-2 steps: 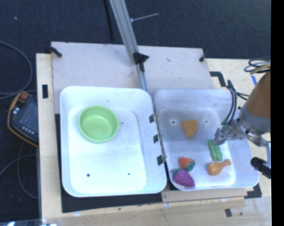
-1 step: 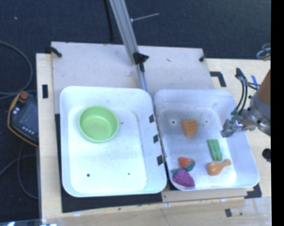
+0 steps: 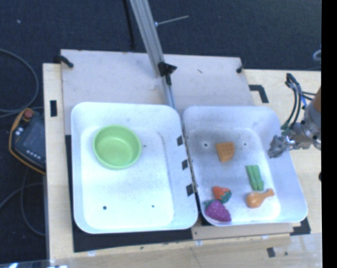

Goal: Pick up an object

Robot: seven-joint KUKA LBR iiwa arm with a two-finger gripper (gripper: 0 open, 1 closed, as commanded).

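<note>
No readable text or labels

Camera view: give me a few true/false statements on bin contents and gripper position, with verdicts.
1. The green bowl sits in the left bin. True.
2. The right bin holds five small items. True: orange wedge, green stick, orange drumstick, strawberry, purple grapes.
3. The gripper holds the orange wedge. False: the wedge lies apart from it on the bin floor, to its left in the view.
4. The grapes lie at the far edge of the right bin. False: they lie at its near edge, by the strawberry.
5. The gripper is over the left bin. False: it is at the right bin's right rim.
</note>
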